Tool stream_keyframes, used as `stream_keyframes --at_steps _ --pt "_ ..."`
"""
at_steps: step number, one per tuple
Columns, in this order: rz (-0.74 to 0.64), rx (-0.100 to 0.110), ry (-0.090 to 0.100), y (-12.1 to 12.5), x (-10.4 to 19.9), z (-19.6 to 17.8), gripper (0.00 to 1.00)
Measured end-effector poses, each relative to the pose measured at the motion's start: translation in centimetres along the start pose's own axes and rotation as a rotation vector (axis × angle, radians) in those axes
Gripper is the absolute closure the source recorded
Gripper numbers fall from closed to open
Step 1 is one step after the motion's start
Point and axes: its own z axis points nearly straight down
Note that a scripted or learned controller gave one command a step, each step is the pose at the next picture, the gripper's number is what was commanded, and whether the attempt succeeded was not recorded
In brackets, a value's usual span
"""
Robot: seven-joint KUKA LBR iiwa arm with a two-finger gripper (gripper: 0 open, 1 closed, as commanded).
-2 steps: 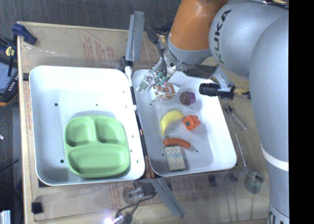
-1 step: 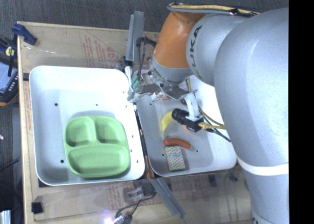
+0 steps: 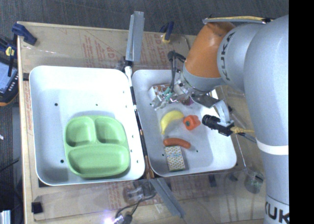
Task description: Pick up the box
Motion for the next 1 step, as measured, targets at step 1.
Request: stream_keyframes --at_steps 1 --pt "0.000 0.000 0.000 0.02 0.03 0.00 0.00"
